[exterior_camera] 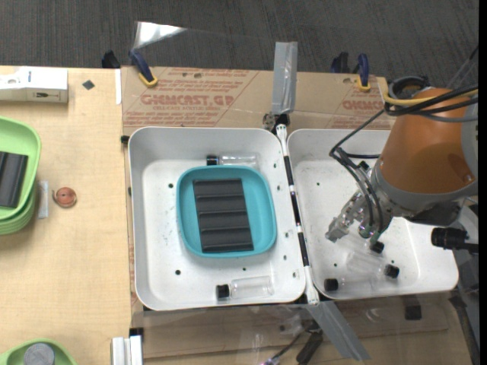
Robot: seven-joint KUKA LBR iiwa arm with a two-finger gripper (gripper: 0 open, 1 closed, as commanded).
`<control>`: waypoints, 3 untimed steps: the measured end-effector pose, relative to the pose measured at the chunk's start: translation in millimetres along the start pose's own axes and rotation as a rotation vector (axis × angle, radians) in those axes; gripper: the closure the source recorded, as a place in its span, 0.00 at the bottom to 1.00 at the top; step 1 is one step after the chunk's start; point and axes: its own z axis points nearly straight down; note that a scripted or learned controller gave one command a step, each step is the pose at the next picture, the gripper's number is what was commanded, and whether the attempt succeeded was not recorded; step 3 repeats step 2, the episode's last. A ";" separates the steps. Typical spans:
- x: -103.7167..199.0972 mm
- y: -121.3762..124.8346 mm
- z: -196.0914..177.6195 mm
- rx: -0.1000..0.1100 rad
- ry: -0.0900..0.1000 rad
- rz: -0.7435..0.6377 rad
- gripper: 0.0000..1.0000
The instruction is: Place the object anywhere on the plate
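The gripper (pixel 356 223) hangs low over the right bin (pixel 426 276), near the middle of its floor, and I cannot tell how it is set, because the metal parts there are blurred together. Above it, at about 1 o'clock, the orange band (pixel 422 154) and the grey wrist cover much of this bin. Just below the gripper, at 5 o'clock, a clear tube (pixel 365 263) with a dark cap lies on the white floor; it is almost transparent and hard to see. I cannot tell if it touches the gripper.

In the left bin (pixel 148 226) lies the plate (pixel 262 204), a teal square one with round corners. A black ribbed tray (pixel 222 214) rests in its middle. Two more clear tubes lie beside the plate, one at 12 o'clock (pixel 232 160) and one at 6 o'clock (pixel 247 286).

Behind the bins, a brown cardboard (pixel 198 97) carries red letters; I read something like "CHEMCAST", the rest is too small.
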 end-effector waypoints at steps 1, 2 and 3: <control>11.8 14.6 -73.3 -0.001 -0.004 -0.216 1.00; 48.3 59.0 -1.1 0.001 0.001 -0.424 1.00; 48.3 59.0 -1.1 0.001 0.001 -0.424 1.00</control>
